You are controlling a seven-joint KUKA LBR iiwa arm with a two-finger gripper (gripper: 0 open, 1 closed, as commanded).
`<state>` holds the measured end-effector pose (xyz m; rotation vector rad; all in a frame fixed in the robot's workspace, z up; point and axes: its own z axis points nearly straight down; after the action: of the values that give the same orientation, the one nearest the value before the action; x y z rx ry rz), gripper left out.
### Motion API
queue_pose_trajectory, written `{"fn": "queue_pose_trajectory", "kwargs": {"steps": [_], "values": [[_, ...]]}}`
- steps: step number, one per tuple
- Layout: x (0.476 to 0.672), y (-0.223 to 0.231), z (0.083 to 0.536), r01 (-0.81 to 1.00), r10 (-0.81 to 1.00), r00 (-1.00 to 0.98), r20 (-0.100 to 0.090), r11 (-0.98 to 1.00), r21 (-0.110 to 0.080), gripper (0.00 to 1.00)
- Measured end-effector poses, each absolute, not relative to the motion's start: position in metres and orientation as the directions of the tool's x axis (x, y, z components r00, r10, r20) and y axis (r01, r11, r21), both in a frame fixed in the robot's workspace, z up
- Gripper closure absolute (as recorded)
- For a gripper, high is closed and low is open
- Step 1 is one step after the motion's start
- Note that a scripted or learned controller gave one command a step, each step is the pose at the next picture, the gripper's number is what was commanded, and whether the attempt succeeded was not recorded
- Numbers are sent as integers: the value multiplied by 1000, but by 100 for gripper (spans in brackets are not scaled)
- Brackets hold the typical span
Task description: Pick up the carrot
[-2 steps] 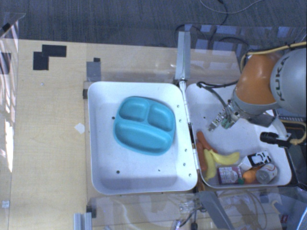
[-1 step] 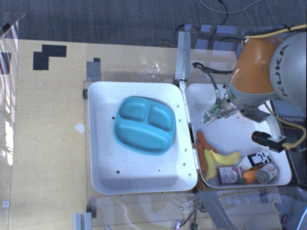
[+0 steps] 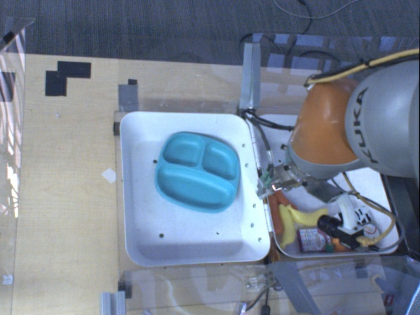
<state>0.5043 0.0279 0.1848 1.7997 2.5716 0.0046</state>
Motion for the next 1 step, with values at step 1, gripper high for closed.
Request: {"fn": "queue_pose_trajectory", "kwargs": {"steps": [1], "values": [[492, 99, 185, 780, 780, -626, -1, 626, 4, 100]]}}
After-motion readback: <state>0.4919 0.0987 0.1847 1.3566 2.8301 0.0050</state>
